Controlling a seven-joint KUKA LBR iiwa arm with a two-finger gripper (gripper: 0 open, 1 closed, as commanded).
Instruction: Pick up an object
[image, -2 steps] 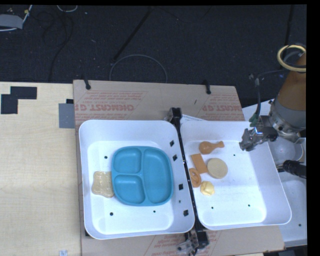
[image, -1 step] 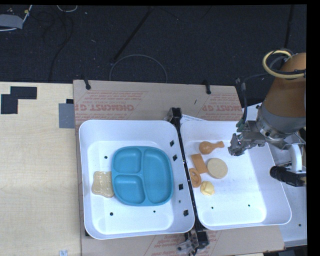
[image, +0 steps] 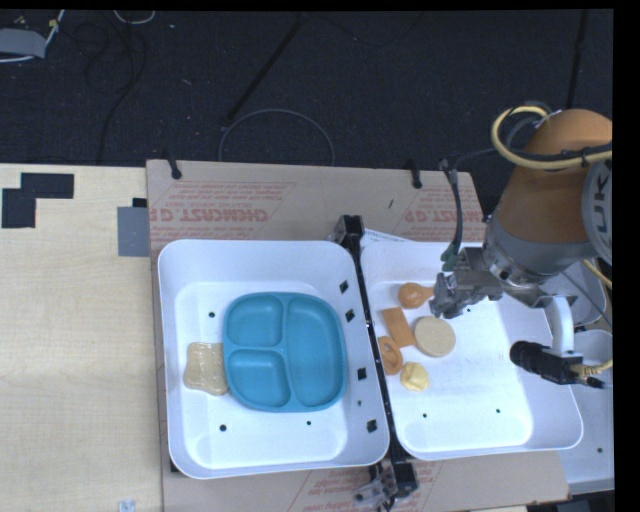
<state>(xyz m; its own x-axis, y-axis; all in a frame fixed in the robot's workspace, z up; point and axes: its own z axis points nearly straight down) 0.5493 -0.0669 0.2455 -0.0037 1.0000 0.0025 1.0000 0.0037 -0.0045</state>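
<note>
Two white bins sit on a cardboard sheet (image: 300, 200) over a pale wood bench (image: 70, 300), with dark floor beyond. The gripper (image: 447, 300) hangs low in the right bin (image: 500, 425), near its far left corner; whether it is spread or pinching anything I cannot tell. Food pieces (image: 415, 335) lie along that bin's left edge. The left bin (image: 190, 270) holds a blue plate (image: 283, 351).

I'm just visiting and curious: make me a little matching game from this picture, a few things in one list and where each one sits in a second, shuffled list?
Things:
1. blue divided plate
2. pale yellow piece
3. round cream disc
4. gripper

Places:
A. right bin, among the small food pieces
B. above the right bin, near its upper part
C. middle of the left bin
D. left bin, against the plate's left edge

Pairs: 1-C, 2-D, 3-A, 4-B
</note>
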